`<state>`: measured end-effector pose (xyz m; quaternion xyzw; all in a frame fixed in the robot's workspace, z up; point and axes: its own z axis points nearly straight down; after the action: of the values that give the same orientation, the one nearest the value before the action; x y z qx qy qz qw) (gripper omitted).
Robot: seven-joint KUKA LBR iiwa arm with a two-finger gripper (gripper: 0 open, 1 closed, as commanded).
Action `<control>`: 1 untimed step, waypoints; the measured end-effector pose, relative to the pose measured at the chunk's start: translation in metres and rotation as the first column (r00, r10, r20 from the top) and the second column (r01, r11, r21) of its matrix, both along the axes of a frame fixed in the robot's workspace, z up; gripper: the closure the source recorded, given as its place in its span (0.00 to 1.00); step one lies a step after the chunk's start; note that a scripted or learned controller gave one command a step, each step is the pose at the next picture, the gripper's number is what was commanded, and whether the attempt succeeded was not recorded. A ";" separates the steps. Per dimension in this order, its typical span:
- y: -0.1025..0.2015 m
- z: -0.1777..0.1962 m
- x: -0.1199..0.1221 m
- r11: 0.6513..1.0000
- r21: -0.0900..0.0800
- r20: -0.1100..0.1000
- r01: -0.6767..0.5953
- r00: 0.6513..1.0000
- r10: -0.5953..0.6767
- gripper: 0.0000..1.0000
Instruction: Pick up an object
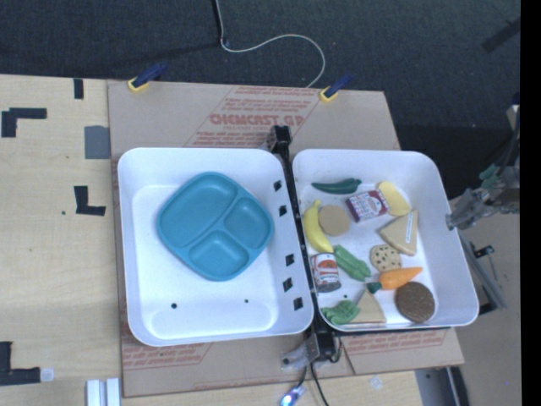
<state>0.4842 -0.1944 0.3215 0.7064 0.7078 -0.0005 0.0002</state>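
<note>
Objects: toy foods, among them a banana (317, 227), lie in the right bin (439, 184).
Gripper (473, 205): just outside that bin's right rim, apart from the foods.
Grip: cannot tell.

Toy food items (banana (317, 229), carrot (397, 278), green pepper (336, 186), can (326, 271), cookie (384, 256)) lie loosely clustered in right bin (444, 227), frame centre-right.

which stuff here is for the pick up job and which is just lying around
For the job:
gripper, at the right bin's outer edge
right bin of toy food: banana, green pepper, can, carrot, cookie

Just lying about:
blue tray in the left bin
cardboard sheet
white cable
</note>
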 end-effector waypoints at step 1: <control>0.031 -0.073 0.002 1.000 0.004 -0.008 -0.001 1.000 0.001 1.00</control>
<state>0.4860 -0.1632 0.2484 0.7062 0.7080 -0.0018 -0.0038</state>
